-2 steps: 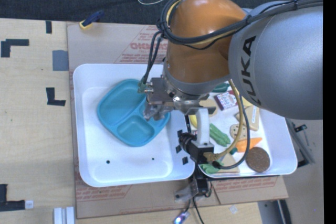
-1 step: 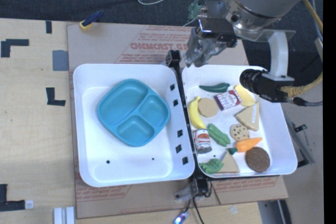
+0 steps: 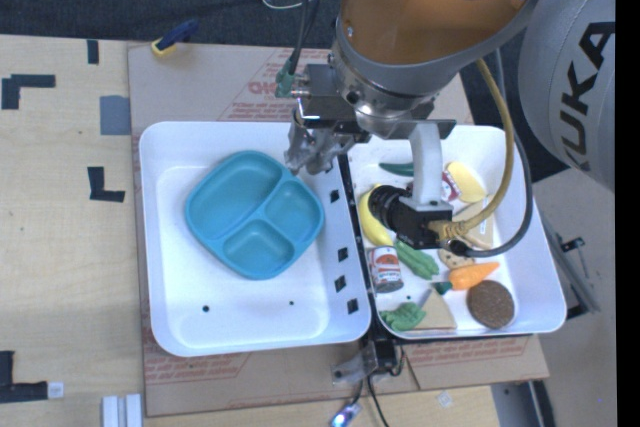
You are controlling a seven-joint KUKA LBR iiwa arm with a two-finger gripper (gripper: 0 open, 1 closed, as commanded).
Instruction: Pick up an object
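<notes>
The end effector (image 3: 312, 153) hangs just above the far right rim of the blue divided plate (image 3: 255, 213) in the left bin (image 3: 165, 315); whether it is open or closed, I cannot tell. A banana (image 3: 372, 220) and carrot (image 3: 472, 275) lie right of the plate.

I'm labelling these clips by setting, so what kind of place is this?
Probably a robotics lab's pick-and-place test bench, not a kitchen. A large grey and orange KUKA arm hangs over two shallow white bins; one holds a blue divided plastic plate, the other toy food such as an orange carrot.
</notes>
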